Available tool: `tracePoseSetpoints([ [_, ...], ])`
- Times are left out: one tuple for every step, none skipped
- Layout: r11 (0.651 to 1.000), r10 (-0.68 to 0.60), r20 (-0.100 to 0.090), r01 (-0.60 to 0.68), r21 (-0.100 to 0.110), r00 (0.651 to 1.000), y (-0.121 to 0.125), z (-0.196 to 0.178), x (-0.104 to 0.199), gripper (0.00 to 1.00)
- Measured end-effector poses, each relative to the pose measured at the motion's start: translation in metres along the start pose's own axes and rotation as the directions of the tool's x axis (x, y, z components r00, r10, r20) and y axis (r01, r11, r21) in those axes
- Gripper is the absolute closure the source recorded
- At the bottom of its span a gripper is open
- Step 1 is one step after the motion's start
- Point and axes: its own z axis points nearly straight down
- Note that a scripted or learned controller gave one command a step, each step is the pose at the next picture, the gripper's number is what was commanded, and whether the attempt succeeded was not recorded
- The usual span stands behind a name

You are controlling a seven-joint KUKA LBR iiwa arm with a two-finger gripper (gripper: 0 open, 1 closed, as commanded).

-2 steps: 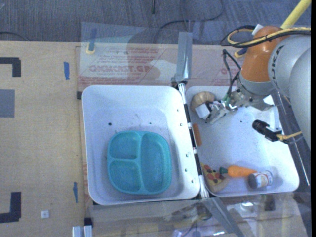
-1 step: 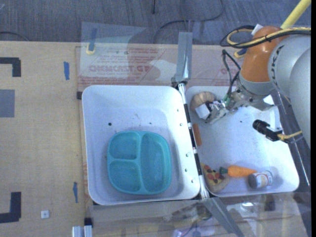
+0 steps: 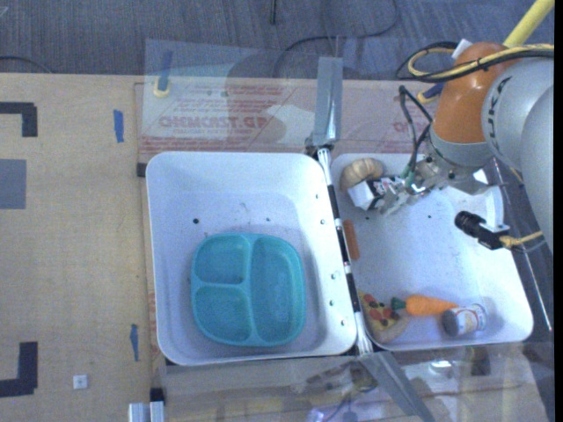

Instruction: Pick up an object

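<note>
My gripper (image 3: pixel 388 195) is low in the upper left part of the right bin (image 3: pixel 444 253), reaching in from the orange-banded wrist (image 3: pixel 462 104). Its tip is right beside a small white object (image 3: pixel 359 192), and a tan bread-like piece (image 3: pixel 362 170) lies just above that in the bin's corner. Whether the tip touches the white object is unclear. Along the bin's near edge lie a pizza-slice toy (image 3: pixel 382 316), an orange carrot (image 3: pixel 428 305) and a small grey-and-white can (image 3: pixel 463 321).
The left bin (image 3: pixel 176 192) holds a teal divided plate (image 3: pixel 249 288). A metal divider (image 3: pixel 327 112) stands between the bins at the back. A black cable fitting (image 3: pixel 478 228) sticks out from the arm over the right bin's right side.
</note>
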Motion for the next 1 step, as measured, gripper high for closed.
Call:
tracePoseSetpoints([
  [0.986, 0.161, -0.023, -0.162, -0.039, 0.987, 0.0259, -0.0886, 0.0494, 1.0],
])
